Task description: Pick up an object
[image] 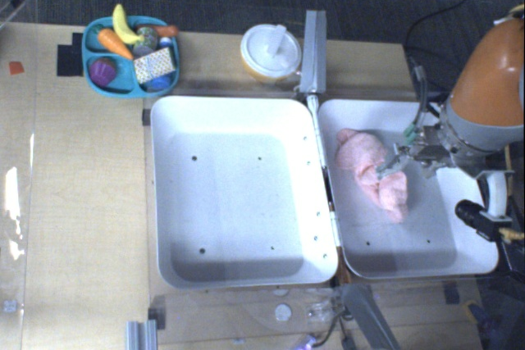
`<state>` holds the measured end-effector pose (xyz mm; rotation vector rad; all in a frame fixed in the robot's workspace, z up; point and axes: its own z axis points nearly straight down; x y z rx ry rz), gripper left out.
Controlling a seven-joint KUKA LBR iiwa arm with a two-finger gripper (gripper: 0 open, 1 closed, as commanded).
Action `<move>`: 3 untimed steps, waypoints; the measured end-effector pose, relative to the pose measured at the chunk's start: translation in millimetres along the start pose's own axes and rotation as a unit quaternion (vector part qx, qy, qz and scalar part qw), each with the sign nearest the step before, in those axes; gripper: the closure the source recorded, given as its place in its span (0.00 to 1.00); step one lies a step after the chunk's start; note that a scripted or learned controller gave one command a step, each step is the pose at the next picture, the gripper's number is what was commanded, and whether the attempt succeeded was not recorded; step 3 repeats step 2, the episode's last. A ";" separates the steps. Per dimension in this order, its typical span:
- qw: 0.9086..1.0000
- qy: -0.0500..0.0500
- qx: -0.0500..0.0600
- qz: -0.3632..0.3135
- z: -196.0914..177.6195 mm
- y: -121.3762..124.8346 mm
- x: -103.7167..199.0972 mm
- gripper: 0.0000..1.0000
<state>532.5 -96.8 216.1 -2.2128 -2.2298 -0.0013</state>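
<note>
A pink, soft, crumpled object [369,160] lies in the left half of the right white bin [426,246]. The arm, grey with an orange band, reaches in from the right. Its gripper [391,165] is down at the pink object's right side, touching or just above its upper surface. The gripper's tip overlaps the object, so what lies under it is hidden.
The left white bin [238,193] sits beside the right one, with a narrow divider between them. Behind the bins stand a blue tray of toy food [131,57], a white lidded cup [271,52] and a grey metal post [312,53]. Cables hang at the far right.
</note>
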 end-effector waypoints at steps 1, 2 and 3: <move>0.999 0.000 0.000 -0.041 86.9 7.6 -51.3 0.00; 0.997 -0.001 -0.006 -0.075 126.0 23.8 -16.2 0.00; 0.997 -0.001 -0.006 -0.075 126.0 23.8 -16.2 0.00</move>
